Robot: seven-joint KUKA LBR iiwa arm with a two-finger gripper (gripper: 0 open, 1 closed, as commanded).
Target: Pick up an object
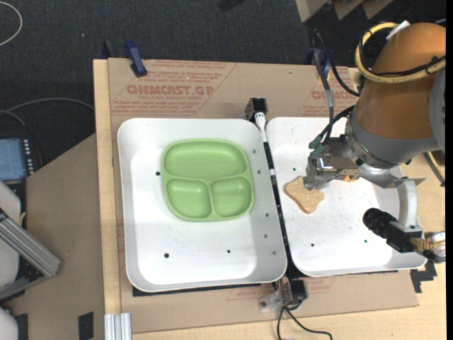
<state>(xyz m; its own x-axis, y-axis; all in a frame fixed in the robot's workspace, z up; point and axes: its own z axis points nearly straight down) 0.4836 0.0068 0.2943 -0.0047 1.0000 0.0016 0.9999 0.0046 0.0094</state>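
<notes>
The tan biscuit [305, 196] lies near the right bin's [333, 257] inner wall, just under the jaws; their spread I cannot tell

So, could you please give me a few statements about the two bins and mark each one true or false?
1. The green divided tray lies in the left bin. True.
2. The tan cookie-shaped piece lies in the left bin. False: it lies in the right bin, near its left wall.
3. The claw sits over the right bin, at the tan piece's upper edge. True.
4. The tray has five compartments. False: it has three, one wide and two small.
</notes>
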